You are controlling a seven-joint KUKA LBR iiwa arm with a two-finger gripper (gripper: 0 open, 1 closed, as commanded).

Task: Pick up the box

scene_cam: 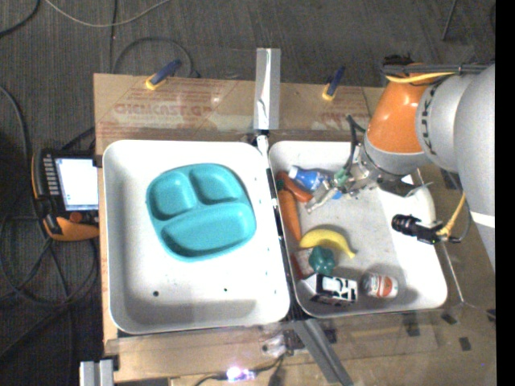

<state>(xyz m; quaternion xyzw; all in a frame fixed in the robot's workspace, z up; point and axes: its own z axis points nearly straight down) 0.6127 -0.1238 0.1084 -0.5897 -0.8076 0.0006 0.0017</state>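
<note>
The box (335,288) is small, black and white, and lies near the front edge of the right bin (418,256). My gripper (331,187) hangs over the rear part of that bin, well behind the box and apart from it. It sits right beside a blue and white bottle (303,176). The arm's orange band (396,119) and grey wrist reach in from the upper right.
In the right bin an orange carrot (289,213) lies along the left wall, with a banana (327,240), a green object (323,258) and a small can (380,285) around the box. The left bin (129,280) holds a teal divided tray (202,208).
</note>
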